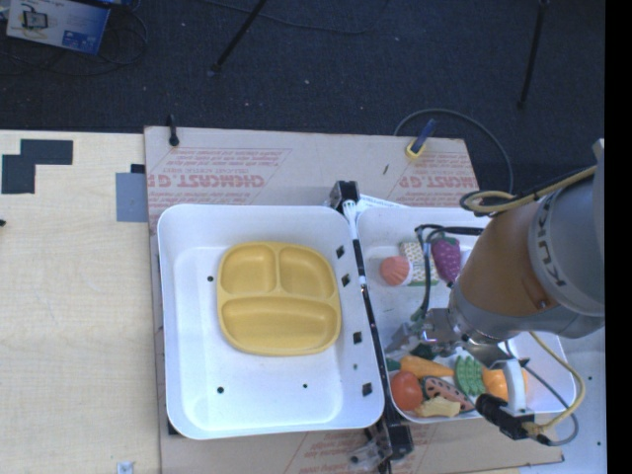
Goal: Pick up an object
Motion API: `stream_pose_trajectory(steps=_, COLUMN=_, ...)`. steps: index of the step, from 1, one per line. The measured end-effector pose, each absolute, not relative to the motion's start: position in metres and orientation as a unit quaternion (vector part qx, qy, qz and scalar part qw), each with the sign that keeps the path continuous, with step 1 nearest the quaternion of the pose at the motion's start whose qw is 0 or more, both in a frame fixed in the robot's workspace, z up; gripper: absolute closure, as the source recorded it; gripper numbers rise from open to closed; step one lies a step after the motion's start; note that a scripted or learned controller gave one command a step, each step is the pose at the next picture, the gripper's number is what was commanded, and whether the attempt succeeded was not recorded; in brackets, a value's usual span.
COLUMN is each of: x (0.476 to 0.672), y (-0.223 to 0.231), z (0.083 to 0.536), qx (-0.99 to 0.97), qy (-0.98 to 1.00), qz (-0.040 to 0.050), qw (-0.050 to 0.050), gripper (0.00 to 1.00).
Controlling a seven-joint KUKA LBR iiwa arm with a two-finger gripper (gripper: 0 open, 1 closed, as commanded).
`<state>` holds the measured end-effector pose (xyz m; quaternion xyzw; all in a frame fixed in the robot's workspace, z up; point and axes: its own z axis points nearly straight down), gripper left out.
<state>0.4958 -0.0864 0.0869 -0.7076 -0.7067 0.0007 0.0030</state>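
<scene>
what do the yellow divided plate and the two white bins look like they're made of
Yellow divided plate: likely moulded plastic, with a matte, even colour and soft rounded compartment ridges. Left bin and right bin: probably thin formed plastic, smooth white with rounded corners and a slight sheen; the look leaves coated metal open.

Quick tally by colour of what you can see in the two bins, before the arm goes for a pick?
Yellow: 1, divided plate, left bin
Purple: 1, grapes, right bin
Pink-orange: 1, ball
Red: 1, tomato
Orange: 1, carrot
Green: 1, leafy piece
Total: 6 seen; the arm hides more.
</scene>
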Motion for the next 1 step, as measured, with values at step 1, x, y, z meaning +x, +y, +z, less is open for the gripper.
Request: stream_pose_trajectory(steps=1, x=0.494, y=-0.0868, z=0.087, qx=-0.708, qy=-0.707, qz=-0.001, qw=0.001, gripper=0.0)
